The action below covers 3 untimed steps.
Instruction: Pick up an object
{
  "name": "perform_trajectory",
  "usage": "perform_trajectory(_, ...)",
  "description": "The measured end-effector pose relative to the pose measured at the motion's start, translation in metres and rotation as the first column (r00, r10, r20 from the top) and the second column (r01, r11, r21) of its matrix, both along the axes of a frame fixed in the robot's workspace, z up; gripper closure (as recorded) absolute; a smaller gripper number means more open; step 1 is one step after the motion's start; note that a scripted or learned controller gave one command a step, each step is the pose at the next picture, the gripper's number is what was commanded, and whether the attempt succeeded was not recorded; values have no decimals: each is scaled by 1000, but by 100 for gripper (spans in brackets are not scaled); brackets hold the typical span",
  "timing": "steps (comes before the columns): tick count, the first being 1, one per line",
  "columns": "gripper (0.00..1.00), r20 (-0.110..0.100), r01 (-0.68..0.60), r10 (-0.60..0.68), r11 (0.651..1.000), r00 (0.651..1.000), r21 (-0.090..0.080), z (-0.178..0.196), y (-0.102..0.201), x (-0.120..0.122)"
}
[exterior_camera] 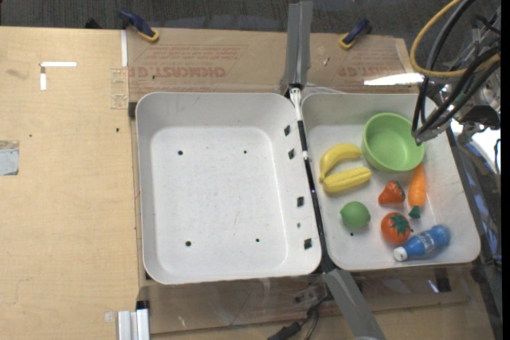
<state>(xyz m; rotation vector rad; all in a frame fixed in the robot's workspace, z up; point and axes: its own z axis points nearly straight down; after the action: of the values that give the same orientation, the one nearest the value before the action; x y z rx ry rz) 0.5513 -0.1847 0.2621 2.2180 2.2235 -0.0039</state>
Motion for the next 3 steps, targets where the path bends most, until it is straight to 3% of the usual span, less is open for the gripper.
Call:
perform_trajectory(1, 0, -1, 82, -82, 997, 997, 2, -171, 40, -70)
perform_trajectory(2, 100, -1, 84, -84, 996, 996, 1, -162, 39, -70)
perform_trajectory(3, 100, -1, 348, -348, 937, 937, -1, -26, 23, -74)
